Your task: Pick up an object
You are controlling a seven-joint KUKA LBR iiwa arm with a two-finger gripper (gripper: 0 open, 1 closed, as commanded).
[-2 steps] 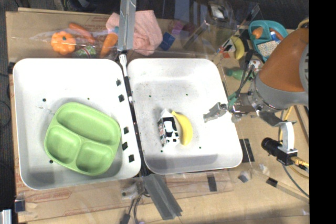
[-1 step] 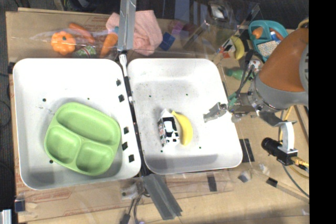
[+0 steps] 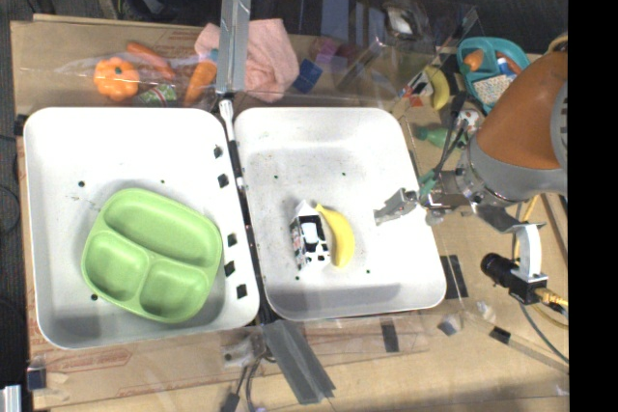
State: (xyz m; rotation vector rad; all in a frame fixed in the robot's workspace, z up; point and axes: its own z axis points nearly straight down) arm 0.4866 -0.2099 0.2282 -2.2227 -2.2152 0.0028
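Observation:
A yellow banana (image 3: pixel 338 235) lies in the right bin (image 3: pixel 319 140), near its front middle. A small black-and-white object (image 3: pixel 309 239) rests against the banana's left side. My gripper (image 3: pixel 396 205) hangs over the right edge of that bin, to the right of the banana and apart from it. Nothing shows between its fingers. The grey arm with its orange band (image 3: pixel 521 111) reaches in from the right behind it.
A green divided plate (image 3: pixel 153 252) sits in the left bin (image 3: pixel 58 150). Behind the bins lie a pink cloth (image 3: pixel 261 53), toy vegetables in a bag (image 3: pixel 135 77) and clear plastic clutter (image 3: pixel 406 43). A grey divider bar (image 3: pixel 232 34) stands between the bins at the back.

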